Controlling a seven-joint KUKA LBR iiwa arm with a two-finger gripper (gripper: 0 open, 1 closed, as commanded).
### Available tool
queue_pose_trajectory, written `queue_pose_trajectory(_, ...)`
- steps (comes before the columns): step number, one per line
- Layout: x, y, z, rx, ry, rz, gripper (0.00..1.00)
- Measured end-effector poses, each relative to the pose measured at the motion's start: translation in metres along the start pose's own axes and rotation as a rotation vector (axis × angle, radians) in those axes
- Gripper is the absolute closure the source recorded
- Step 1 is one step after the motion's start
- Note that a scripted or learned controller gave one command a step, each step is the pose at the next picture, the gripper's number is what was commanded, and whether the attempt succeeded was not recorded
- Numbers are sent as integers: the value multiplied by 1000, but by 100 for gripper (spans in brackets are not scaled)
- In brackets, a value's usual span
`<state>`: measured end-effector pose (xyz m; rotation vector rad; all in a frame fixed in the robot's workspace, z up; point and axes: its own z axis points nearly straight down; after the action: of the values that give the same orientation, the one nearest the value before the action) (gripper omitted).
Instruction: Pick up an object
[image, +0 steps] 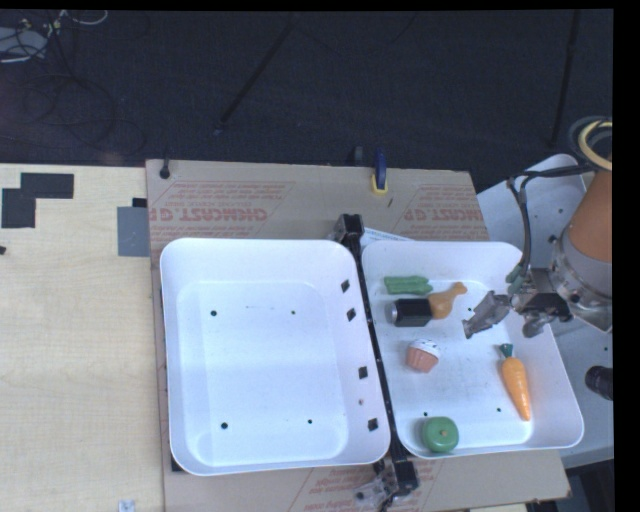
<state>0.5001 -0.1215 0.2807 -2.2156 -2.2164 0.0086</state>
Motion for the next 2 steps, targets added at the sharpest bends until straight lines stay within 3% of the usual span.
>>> queue_pose_trajectory(1, -71, 7, -228, -19, -9, 3, 0)
queue_pose_trajectory(2, -69, 10, -225, 6, -2, -2, 100)
